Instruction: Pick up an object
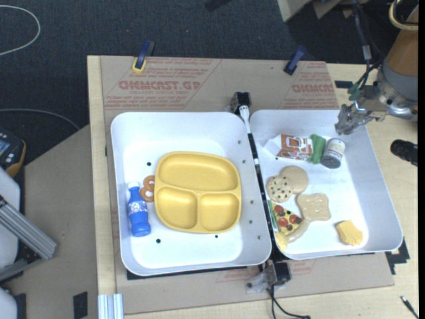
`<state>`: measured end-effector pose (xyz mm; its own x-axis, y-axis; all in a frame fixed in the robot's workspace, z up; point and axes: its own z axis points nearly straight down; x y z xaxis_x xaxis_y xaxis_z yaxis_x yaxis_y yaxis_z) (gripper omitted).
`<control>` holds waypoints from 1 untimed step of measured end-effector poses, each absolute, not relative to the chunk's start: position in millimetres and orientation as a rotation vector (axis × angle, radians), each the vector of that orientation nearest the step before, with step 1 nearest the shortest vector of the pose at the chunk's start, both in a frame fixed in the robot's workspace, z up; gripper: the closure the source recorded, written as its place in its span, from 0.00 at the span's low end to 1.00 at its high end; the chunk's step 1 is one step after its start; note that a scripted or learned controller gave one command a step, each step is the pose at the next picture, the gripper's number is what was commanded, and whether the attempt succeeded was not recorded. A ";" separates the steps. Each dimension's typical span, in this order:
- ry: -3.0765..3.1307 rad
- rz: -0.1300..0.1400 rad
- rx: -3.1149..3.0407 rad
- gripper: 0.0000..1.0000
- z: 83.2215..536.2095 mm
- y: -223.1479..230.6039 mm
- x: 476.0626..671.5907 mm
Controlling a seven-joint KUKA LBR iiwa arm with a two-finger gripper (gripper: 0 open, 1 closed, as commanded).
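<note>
Gripper (350, 117) over right bin's (378, 178) far rim | grip state unclear | green bottle (327, 151) near

Two white bins sit side by side on the surface (99, 171): the left bin (199, 258) holds a yellow divided plate (197, 191), with a blue bottle (137, 210) and a small pretzel (148, 187) just beside the plate's left edge. The right bin (382, 191) carries a snack packet (295, 147), a green-capped jar (327, 151), a chocolate-chip cookie (287, 182), a slice of toast (314, 206), a pizza slice (286, 220) and a yellow piece (349, 232). The hand (348, 122) hangs over the right bin's far corner, near the jar, with nothing visibly between its tips.
</note>
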<state>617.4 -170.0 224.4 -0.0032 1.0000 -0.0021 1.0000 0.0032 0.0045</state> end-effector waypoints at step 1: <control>2.223 0.003 2.214 1.00 224.0 -130.2 633.7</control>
